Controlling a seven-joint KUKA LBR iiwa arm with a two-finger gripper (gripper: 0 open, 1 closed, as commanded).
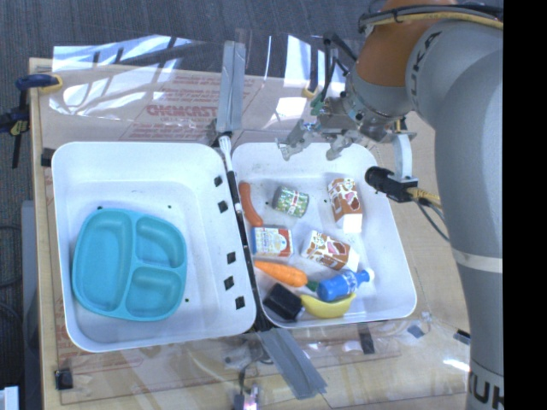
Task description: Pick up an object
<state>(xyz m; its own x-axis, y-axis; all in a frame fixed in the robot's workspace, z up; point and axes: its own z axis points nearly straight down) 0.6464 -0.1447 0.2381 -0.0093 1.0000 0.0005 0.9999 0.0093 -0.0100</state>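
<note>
- The gripper [312, 146] is hovering over the far rim of the right bin [395, 254], its two fingers spread wide and nothing sitting between them.
- No object is being held — the pick, judged from this, is not yet begun in earnest; descent, closing and lifting are all left.
- The candidates are lying inside the right bin: a green can [291, 201] is resting nearest the gripper, just toward the camera from it.
- A brown-and-white carton [344, 200] is lying to the right of the can, near the bin's right wall.
- A sausage [249, 204] is lying to the left of the can, beside the bin's left wall.
- Nearer the camera than the can, a small juice box [273, 242] and a second carton [328, 250] are sitting side by side.
- Nearer still, a carrot [281, 272], a black block [282, 302], a banana [329, 306] and a blue bottle [344, 283] are crowding the near end — the bottle appearing to touch the banana.
- The left bin [68, 165], beside the right bin, is holding a blue tray [128, 264], well apart from the gripper.
</note>
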